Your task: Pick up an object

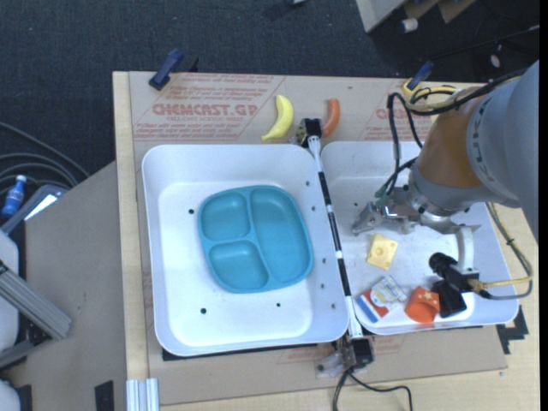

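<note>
Yellow cheese block [382, 252] lies just below the gripper [370, 220], whose metal fingers spread wide over the right bin [353, 165], holding nothing. The approach step is underway; next it must descend and close.

Yellow cheese wedge [382, 252] flat in right bin [492, 311].

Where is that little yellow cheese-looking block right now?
The yellow block lies in the right bin, just below the gripper and above the orange object.
</note>
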Tool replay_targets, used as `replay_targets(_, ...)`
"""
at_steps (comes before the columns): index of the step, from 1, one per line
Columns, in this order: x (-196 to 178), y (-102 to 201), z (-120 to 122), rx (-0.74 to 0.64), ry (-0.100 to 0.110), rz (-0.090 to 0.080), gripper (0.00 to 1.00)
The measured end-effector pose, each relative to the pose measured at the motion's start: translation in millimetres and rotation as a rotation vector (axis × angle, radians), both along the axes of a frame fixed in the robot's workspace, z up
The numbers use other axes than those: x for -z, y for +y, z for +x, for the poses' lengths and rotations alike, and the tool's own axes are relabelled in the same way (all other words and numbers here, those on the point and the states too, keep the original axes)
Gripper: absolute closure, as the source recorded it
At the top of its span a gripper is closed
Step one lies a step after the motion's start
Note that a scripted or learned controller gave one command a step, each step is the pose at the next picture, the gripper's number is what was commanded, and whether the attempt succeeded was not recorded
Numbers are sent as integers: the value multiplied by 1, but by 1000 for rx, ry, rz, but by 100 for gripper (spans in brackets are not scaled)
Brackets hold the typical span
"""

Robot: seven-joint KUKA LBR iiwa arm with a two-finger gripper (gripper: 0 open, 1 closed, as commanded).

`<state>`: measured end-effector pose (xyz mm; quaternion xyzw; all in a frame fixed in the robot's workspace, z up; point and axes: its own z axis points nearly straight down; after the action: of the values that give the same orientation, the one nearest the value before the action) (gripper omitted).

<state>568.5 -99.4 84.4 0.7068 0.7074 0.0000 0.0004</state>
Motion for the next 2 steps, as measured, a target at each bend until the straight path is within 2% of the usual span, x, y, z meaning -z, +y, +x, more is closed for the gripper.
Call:
replay_targets(1, -10, 0, 0, -1, -1, -1, 100)
replay_targets(2, -10, 0, 0, -1, 0, -1, 0)
